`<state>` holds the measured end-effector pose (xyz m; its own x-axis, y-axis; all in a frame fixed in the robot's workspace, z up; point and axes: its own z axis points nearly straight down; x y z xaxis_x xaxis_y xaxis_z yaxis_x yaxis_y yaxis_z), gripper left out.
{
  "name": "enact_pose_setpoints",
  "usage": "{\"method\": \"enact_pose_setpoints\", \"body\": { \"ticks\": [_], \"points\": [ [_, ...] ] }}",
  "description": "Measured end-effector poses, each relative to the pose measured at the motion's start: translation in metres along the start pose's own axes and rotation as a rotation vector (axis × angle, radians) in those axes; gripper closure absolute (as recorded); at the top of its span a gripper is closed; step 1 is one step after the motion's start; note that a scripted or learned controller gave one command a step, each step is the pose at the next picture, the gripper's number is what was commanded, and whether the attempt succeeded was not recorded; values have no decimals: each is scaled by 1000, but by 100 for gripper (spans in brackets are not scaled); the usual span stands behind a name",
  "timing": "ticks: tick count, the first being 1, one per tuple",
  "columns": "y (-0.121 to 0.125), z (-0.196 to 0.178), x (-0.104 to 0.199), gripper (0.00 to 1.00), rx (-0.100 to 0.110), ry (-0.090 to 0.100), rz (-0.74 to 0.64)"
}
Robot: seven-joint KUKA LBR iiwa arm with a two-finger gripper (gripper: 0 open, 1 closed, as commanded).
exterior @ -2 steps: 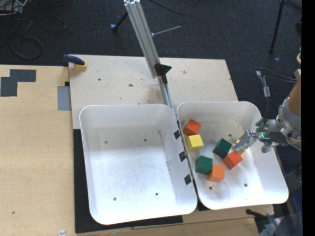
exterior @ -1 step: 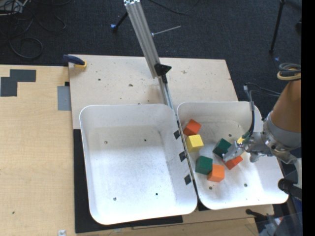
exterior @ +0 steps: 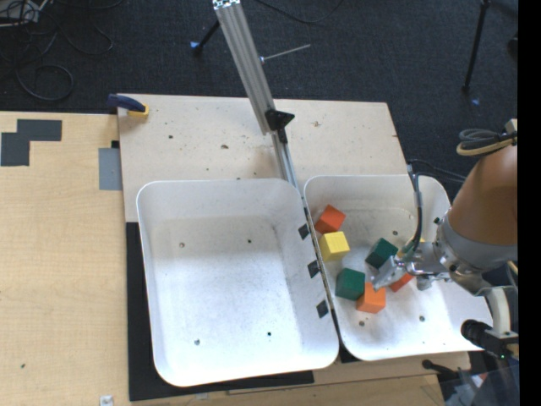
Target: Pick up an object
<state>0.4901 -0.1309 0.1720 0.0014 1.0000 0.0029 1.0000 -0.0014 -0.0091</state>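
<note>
The arm reaches into the right bin from 3 o'clock. The gripper is low among the blocks. I cannot tell its state. An orange block sits just at its 7 o'clock. A green block is beside that, and a yellow block lies at 11 o'clock.

White bins hold orange blocks, a yellow block and dark green blocks.
</note>
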Motion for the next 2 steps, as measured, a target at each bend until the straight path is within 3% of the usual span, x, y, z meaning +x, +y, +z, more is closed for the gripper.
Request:
{"method": "enact_pose_setpoints", "body": {
  "ticks": [1,2],
  "points": [
    [-2,44,4,0,0,0,0],
    [-1,32,2,100,-3,-1,9]
  ]
}}
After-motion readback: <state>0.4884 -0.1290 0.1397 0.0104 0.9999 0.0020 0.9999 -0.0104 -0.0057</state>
